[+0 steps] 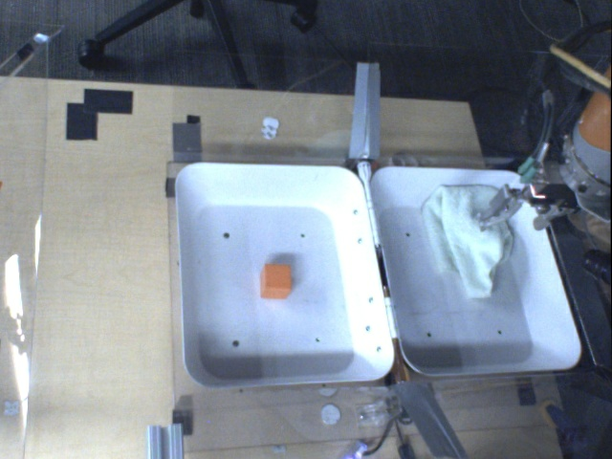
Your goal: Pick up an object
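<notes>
A small orange cube [276,281] lies near the middle of the left bin [206,352]. A crumpled white cloth [464,237] is spread in the upper part of the right bin [545,352]. My gripper [517,216] reaches in from the right and hangs over the cloth's upper right edge. It stands open: one finger [493,214] rests at the cloth's edge and the other finger [543,220] is off to the right of the cloth. Nothing is between the fingers.
A metal divider post [364,113] stands behind the seam between the two bins. The arm's orange band [595,122] and cables crowd the right edge. A wooden benchtop [96,285] spreads to the left, and a chair base [206,8] stands on the dark floor behind.
</notes>
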